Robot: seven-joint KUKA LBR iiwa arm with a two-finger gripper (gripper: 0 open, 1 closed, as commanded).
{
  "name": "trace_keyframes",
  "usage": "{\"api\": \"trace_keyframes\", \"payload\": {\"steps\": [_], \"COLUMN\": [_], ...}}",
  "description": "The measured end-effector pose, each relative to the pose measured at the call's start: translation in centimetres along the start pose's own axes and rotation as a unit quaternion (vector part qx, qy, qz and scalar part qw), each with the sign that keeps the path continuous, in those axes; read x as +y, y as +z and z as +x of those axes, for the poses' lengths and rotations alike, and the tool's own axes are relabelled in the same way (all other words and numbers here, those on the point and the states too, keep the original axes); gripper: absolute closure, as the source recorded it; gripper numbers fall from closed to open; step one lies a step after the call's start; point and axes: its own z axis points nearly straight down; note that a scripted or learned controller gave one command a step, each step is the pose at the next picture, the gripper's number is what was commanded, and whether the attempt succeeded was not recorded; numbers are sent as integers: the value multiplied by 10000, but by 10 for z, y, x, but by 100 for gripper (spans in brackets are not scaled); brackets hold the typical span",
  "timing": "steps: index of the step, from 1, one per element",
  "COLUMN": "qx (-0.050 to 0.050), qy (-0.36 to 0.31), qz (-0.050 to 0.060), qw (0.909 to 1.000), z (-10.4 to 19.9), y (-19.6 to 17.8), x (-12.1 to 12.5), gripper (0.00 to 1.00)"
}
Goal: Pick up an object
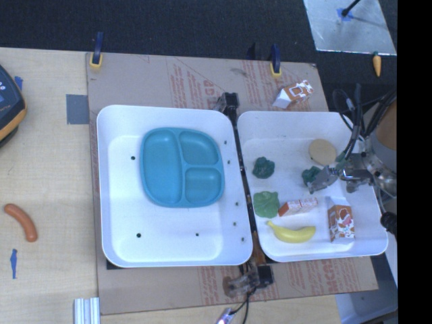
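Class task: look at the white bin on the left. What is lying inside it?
Inside the left bin lies one thing: a blue divided plate with three compartments, nothing visible in them. Around it the bin's white floor shows a few small dark dots. Whatever lies beneath the plate is covered and cannot be seen.

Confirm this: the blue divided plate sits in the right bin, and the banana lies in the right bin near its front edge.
Wrong on the plate. The camera view shows the blue divided plate in the left bin, not the right one. The banana does lie in the right bin near its front edge.
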Motion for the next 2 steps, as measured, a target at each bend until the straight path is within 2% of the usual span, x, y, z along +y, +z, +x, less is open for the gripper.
{"api": "trace_keyframes", "payload": {"steps": [1, 2], "qx": [-2, -6], "qy": [0, -16], "qz": [7, -9], "qw": [10000, 10000], "z": [-39, 25], "y": [99, 101], "x": [16, 49], "gripper": [0, 0]}}
